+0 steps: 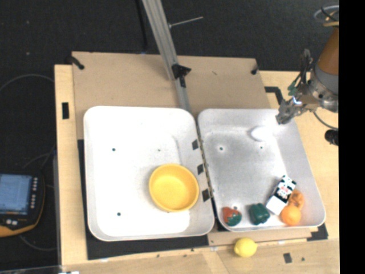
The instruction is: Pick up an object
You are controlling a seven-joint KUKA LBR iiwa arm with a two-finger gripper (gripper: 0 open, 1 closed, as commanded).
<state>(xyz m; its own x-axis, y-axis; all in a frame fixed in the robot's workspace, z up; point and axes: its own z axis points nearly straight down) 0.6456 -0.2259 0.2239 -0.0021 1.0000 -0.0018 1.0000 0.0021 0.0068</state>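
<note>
My gripper [284, 116] hangs at the far right corner of the right bin [239, 153], well away from the objects. Along that bin's near edge lie a red toy fruit [231, 215], a dark green toy [259, 213], an orange fruit [291, 215] and a small white box with black marks [281, 195]. A yellow bowl [173, 187] sits upright in the left bin [125, 153], near its right wall. Nothing is seen between the gripper's fingers.
A yellow lemon [245, 247] lies on the bench just outside the right bin's near edge. A slanted metal pole [165, 44] rises behind the bins. A handheld pendant [20, 201] rests at the far left.
</note>
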